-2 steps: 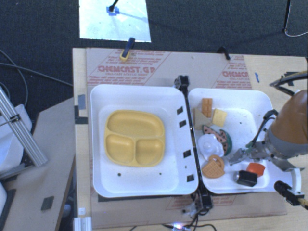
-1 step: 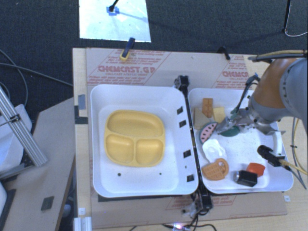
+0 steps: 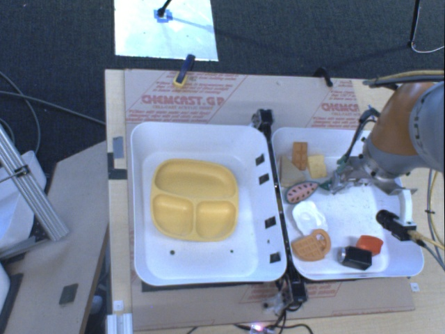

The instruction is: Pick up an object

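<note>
The table point(image 3: 208, 92) carries two white bins: the left bin point(image 3: 139, 186) has a yellow divided tray point(image 3: 195, 199), and the right bin point(image 3: 403, 256) holds the loose objs, w/ the arm point(image 3: 407, 127) reaching in over its upper part. The gripper point(image 3: 338, 181) sits low by the pink oval piece point(image 3: 302, 191), near the yellow block point(image 3: 316, 166) and orange block point(image 3: 300, 154); whether the fingers are spread or pressed can't be told, and nothing is seen pinched. Judging by that, the pick isn't done yet: grasp and lift remain, while the white lump point(image 3: 309, 216), waffle-like piece point(image 3: 312, 245), black item point(image 3: 357, 257) and small orange item point(image 3: 370, 243) lie untouched.

Pink oval speckled toy slice point(image 3: 302, 191) lying flat in the right bin, just above a white crumpled lump point(image 3: 309, 216), below pale yellow blocks point(image 3: 316, 166)
</note>
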